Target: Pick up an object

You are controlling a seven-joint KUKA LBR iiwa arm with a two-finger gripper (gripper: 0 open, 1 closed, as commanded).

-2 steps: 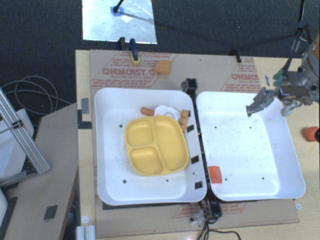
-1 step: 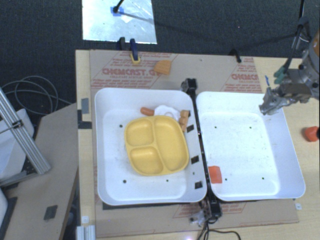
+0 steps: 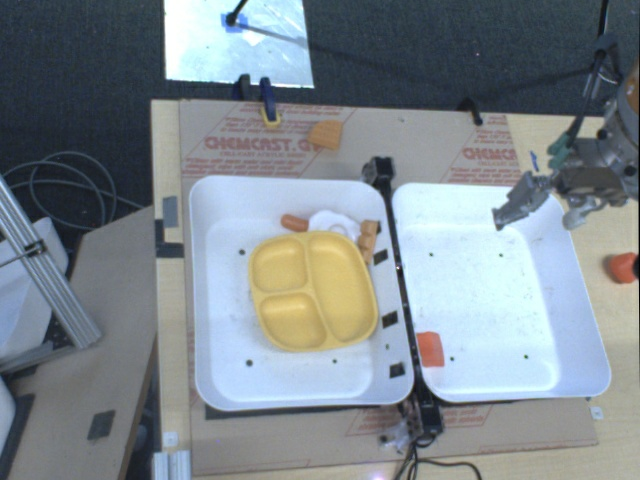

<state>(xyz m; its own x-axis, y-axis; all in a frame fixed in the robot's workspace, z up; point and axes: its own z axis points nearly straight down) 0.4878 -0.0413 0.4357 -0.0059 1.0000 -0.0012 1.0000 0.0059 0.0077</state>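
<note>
Bench (image 3: 170,138): tan top, printed cardboard sheet (image 3: 420,138) laid under both bins.
Left bin (image 3: 215,298): white, shallow, black dots seen on the floor.
Right bin (image 3: 560,298): white, shallow, set just beside the left bin.
Divider (image 3: 392,268): black strip with clips, seen between the bins.
Clamps (image 3: 258,93): one black, one blue-and-yellow, fixed at the cardboard's far edge.
Reflective sheet (image 3: 240,28): silvery square, laid on the dark carpet (image 3: 80,48) beyond the bench, blue tape near its middle.
Cables (image 3: 60,188): looped on the carpet, left of the bench.
Aluminium rail (image 3: 45,278): seen at the left edge, tilted.
</note>
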